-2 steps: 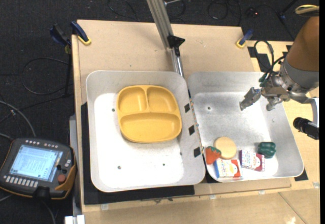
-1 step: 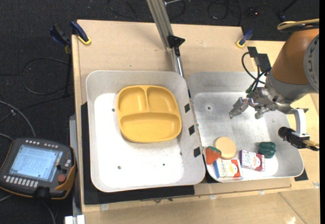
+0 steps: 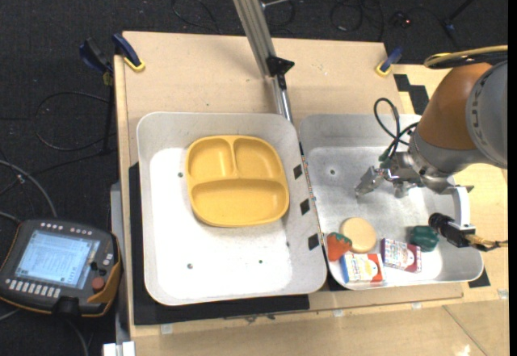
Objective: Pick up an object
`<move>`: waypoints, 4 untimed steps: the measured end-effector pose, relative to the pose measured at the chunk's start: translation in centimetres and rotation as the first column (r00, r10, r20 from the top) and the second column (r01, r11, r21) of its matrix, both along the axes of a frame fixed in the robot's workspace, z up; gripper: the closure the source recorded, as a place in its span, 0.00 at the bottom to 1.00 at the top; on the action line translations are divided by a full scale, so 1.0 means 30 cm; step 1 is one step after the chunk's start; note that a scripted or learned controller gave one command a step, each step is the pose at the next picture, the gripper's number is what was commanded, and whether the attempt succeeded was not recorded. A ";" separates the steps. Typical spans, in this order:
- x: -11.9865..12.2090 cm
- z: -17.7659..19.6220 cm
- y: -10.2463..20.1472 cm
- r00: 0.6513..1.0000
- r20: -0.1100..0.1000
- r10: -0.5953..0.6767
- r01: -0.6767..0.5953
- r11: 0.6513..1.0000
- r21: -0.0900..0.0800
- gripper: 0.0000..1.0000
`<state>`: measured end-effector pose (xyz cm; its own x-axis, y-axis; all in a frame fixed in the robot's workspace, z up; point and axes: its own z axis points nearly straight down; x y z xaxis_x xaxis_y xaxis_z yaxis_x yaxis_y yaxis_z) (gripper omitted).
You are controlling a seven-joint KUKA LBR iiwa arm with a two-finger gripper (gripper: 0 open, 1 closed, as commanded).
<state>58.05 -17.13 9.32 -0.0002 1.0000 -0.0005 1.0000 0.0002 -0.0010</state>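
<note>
Yellow divided plate point(image 3: 237, 181) resting in the left bin point(image 3: 161, 265), well apart from the arm. Grey gripper point(image 3: 378, 179) hovering over bare floor of the right bin point(image 3: 339, 152), fingers seemingly spread a little with nothing between them, though small and hard to read. Near that bin's front edge: round tan disc point(image 3: 359, 234), red strawberry-like piece point(image 3: 337, 245), two small printed packets point(image 3: 361, 268) point(image 3: 401, 255), dark green item point(image 3: 423, 237).
</note>
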 end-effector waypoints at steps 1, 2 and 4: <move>0.003 0.042 0.000 1.000 0.003 0.000 0.000 1.000 0.000 1.00; -0.006 0.232 -0.031 1.000 0.007 -0.001 0.001 1.000 -0.002 1.00; -0.004 0.503 -0.024 1.000 0.005 0.002 -0.002 1.000 -0.001 1.00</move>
<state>57.95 -17.86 24.42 -0.0026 1.0000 -0.0014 1.0000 0.0026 0.0040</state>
